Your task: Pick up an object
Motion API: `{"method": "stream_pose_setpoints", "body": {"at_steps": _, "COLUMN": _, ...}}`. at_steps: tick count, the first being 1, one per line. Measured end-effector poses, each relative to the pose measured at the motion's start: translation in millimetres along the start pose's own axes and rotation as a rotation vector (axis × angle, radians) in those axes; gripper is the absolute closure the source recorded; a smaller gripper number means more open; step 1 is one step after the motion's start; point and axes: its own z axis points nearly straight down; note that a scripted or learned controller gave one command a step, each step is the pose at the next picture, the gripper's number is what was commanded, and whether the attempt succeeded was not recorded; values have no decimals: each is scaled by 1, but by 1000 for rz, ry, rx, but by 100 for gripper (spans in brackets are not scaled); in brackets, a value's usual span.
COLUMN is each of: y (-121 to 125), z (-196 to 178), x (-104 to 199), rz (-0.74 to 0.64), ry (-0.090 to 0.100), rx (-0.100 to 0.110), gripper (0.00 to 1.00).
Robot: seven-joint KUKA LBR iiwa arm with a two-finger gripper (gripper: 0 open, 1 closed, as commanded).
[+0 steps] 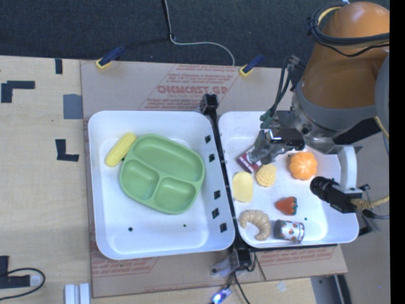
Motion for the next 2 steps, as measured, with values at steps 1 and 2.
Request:
{"method": "stream_pose_setpoints", "body": {"at_steps": 1, "y": 2, "z": -94, "x": 59, "rz": -5, "ry": 0, "rx": -5, "gripper": 100}}
{"method": "stream_pose_setpoints", "body": {"at_steps": 2, "y": 1, "z": -95, "x": 104, "rz": -3, "ry": -2, "rx": 5, "gripper": 100}}
